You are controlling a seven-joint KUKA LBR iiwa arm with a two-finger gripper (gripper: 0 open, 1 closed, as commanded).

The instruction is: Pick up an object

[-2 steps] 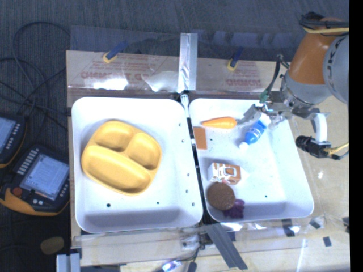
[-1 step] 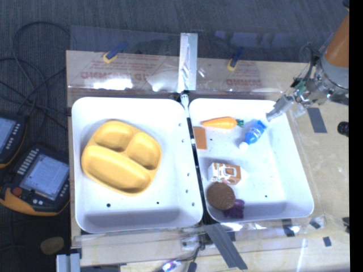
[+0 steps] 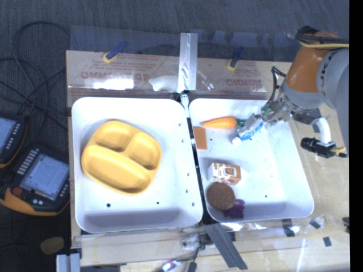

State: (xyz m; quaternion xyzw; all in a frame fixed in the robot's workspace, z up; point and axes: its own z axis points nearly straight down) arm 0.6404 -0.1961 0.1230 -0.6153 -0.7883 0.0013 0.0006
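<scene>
bench, right bin [image 3: 295, 169] | arm [image 3: 309, 67] angled down-left | end effector [image 3: 262, 119] clamps blue-white bottle [image 3: 248, 131]

Faint reddish mirrored lettering on clear plastic sheet [image 3: 122, 72] behind the bins, not legible. Small printed carton [image 3: 226, 173] in right bin [image 3: 283, 180]: markings too small to read.

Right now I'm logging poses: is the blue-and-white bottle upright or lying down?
Lying down: the bottle rests lengthwise on the right bin's floor, beside the carrot.
</scene>
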